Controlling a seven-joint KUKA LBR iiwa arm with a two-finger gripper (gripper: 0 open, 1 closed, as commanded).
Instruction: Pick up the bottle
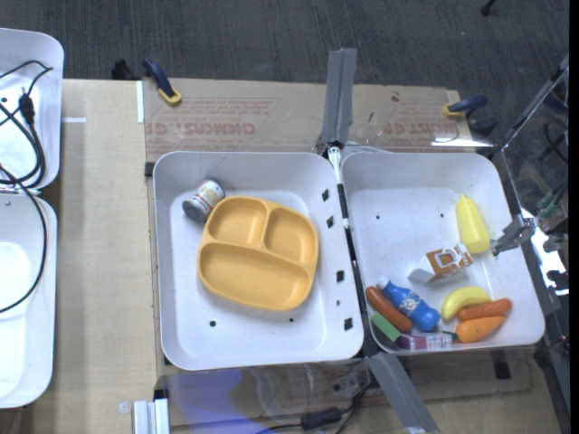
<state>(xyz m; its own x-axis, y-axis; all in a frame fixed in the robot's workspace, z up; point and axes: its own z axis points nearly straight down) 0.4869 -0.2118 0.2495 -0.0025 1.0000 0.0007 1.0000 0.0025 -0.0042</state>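
Observation:
A yellow squeeze bottle (471,224) lies in the right bin (398,206), near its right wall. A blue bottle (412,305) with a printed label lies toward that bin's front, among toy foods. My gripper (508,238) pokes in over the right bin's right rim, just right of the yellow bottle's lower end and seemingly a little apart from it. Only a small grey part of the gripper is visible, and nothing is visibly held in it.
Around the blue bottle lie a small orange-and-white carton (448,262), a banana (463,298), a carrot (481,322), a red sausage (387,309) and a pink box (425,341). The left bin (176,269) holds a yellow divided plate (259,252) and a tin can (203,199).

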